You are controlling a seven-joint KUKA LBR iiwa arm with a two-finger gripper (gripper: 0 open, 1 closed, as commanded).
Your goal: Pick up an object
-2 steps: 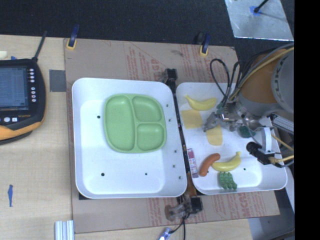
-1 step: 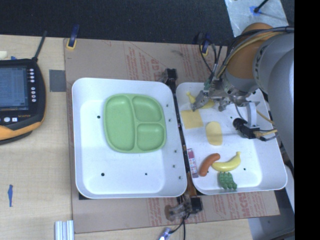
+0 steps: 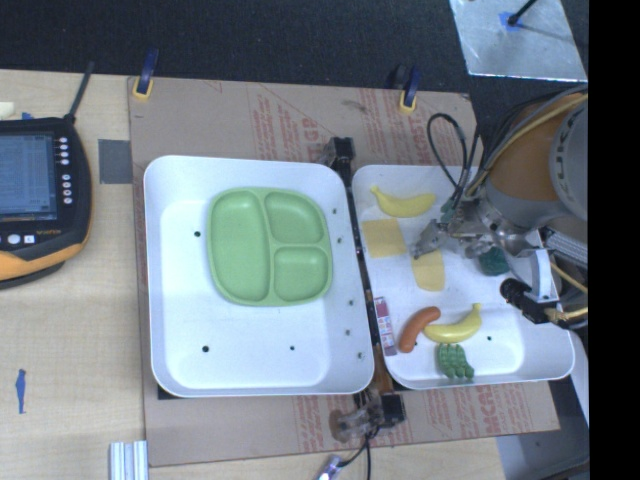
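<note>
The right bin (image 3: 520, 366) holds several toy foods: a yellow banana (image 3: 402, 204) at the far end, a pale yellow square slice (image 3: 382, 238), a yellow wedge (image 3: 430, 273), a red-orange sausage (image 3: 418, 328), a second banana (image 3: 455, 325) and a green bunch (image 3: 455, 362). My gripper (image 3: 432, 240) reaches in from the right and hangs low between the square slice and the wedge, just above the wedge's top edge. A teal object (image 3: 492, 261) lies partly under the wrist. I see nothing held.
The left bin (image 3: 160, 268) carries a green divided plate (image 3: 268, 245). A black and orange teach pendant (image 3: 35, 203) lies on the bench at far left. Cables loop over the right bin's far right corner. Clamps hold the cardboard base at its far edge.
</note>
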